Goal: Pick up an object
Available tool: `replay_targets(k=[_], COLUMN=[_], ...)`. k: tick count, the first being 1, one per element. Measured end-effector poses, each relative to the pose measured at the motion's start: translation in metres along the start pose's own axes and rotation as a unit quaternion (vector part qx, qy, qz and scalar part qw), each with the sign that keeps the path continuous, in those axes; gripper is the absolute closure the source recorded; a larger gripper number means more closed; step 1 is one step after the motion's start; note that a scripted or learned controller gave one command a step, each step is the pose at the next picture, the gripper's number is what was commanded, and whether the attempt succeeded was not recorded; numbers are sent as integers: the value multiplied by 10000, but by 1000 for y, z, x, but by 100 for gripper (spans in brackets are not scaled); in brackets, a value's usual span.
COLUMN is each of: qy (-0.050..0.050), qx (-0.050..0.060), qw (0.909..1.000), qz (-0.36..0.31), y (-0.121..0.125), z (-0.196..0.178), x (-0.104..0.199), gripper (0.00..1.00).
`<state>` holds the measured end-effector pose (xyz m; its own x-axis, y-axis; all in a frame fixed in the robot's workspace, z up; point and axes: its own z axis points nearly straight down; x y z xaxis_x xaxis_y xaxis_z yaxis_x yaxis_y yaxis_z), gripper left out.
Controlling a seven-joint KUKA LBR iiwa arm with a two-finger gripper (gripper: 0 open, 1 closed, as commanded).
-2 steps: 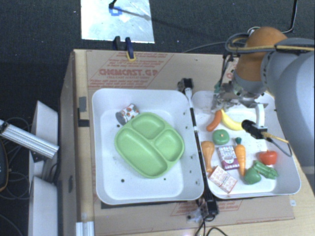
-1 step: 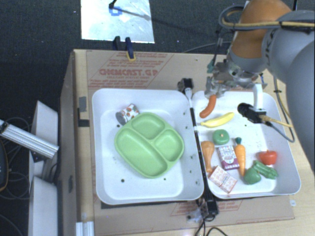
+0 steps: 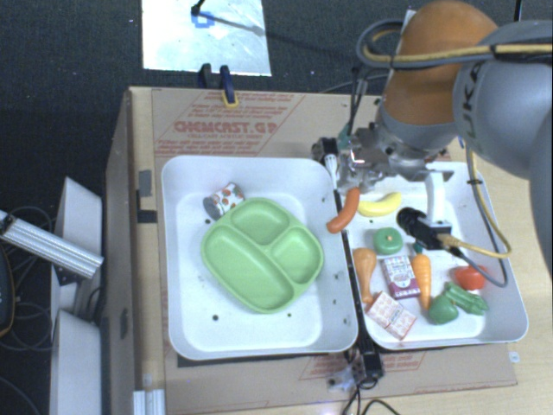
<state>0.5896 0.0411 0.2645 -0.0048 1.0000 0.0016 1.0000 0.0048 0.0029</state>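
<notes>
Gripper (image 3: 352,180) over an orange sausage (image 3: 343,211) on the rim between 2 white bins (image 3: 259,340).

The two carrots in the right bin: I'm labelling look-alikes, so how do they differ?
The left carrot is paler orange and thicker; the right carrot is a deeper orange and slimmer. The left carrot lies by the bin's dividing wall, left of the small red carton; the right carrot lies on the carton's other side. Both are tapered toy carrots lying roughly lengthwise in the right bin.
</notes>
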Motion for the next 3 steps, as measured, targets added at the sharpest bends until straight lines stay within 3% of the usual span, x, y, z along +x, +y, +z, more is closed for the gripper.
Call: replay_targets(k=[1,2,3], qy=[-3,-6,-3], qx=[10,8,11], qw=[10000,10000,10000], qz=[17,16,17], y=[-37,-78,-103], z=[-3,-6,-6], x=[0,-26,-28], gripper=[100,100,100])
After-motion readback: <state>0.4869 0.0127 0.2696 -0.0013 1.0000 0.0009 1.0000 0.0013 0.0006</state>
